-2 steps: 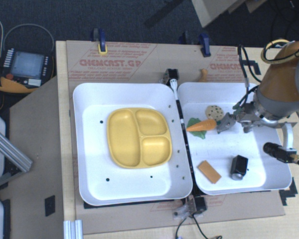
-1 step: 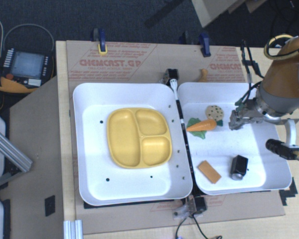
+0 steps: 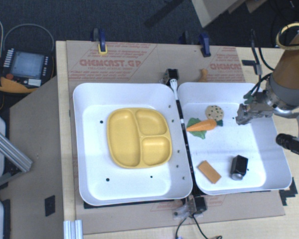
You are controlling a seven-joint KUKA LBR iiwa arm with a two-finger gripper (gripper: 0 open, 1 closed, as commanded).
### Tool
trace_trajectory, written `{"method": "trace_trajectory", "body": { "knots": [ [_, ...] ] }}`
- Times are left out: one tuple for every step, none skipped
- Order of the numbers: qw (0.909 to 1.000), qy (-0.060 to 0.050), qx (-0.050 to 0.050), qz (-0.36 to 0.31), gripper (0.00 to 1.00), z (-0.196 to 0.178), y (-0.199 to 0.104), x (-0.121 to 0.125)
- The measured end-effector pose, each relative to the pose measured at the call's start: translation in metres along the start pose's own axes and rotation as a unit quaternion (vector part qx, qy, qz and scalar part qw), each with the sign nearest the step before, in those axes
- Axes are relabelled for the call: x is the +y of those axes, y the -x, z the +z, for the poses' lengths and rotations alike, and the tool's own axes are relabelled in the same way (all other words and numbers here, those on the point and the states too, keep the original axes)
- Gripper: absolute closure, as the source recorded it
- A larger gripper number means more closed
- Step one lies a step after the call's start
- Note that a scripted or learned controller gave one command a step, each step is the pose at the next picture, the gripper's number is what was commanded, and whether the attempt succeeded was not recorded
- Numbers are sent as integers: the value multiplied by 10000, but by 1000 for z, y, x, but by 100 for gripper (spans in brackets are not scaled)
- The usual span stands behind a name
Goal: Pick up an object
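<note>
Carrot (image 3: 201, 126) beside cookie (image 3: 215, 112); claw (image 3: 245, 114) near, nothing between.

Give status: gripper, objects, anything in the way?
Gripper over right bin, upper right, holding nothing visible. Carrot, cookie, cracker, black block lying loose. Nothing blocking them.

My bench (image 3: 45, 148) is pale wood, topped with a brown cardboard sheet (image 3: 139, 59) printed in red. Two blue clamps (image 3: 102, 40) pin its far edge. Floor (image 3: 114, 9) behind is dark blue-grey carpet. Left of the bench sits a pendant (image 3: 26, 66) with a lit screen, cable looping off it. An aluminium rail (image 3: 7, 146) angles in at left. Beige furniture (image 3: 224, 1) top right.
</note>
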State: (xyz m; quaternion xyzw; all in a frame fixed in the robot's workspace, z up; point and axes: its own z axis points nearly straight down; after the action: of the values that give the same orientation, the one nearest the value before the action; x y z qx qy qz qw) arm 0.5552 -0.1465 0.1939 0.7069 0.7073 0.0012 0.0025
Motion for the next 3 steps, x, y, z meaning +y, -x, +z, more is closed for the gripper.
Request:
{"method": "trace_trajectory", "body": {
  "knots": [
    [10000, 3, -1, -1, 100, -44, 2, -2],
    [10000, -6, 1, -3, 100, -68, 2, -1],
    [10000, -38, 21, -27, 100, -51, -52, 5]
  ]
}}
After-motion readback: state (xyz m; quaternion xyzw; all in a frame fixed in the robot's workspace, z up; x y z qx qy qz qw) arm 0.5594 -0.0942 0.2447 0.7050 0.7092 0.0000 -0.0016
